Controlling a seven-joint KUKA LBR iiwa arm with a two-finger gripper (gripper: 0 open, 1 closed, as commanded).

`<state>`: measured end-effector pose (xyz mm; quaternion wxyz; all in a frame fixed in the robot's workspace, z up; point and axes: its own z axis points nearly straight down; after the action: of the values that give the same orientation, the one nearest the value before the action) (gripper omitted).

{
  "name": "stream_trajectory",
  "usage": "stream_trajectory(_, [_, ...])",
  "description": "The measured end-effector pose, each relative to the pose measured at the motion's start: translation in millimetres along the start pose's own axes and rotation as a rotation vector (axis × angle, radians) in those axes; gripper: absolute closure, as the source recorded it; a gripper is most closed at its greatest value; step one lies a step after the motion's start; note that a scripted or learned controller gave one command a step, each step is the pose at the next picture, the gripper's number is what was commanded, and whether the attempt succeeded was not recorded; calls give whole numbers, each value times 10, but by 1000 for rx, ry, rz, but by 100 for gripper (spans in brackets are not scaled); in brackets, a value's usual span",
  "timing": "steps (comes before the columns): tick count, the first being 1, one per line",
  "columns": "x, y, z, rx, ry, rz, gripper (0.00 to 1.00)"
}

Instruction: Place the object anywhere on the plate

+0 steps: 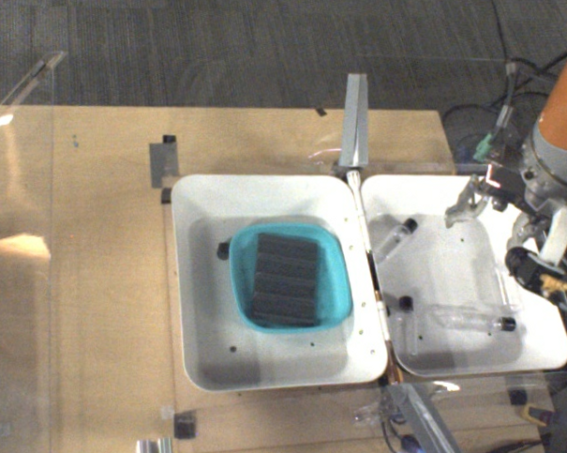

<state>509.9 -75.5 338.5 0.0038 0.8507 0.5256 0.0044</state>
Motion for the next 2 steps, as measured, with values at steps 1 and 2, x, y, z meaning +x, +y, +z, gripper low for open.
stream_trajectory(1, [-86, 838, -961, -5, -1, 96, 0])
stream_trajectory(2, [-1013, 439, -982, -1, -3, 180, 0])
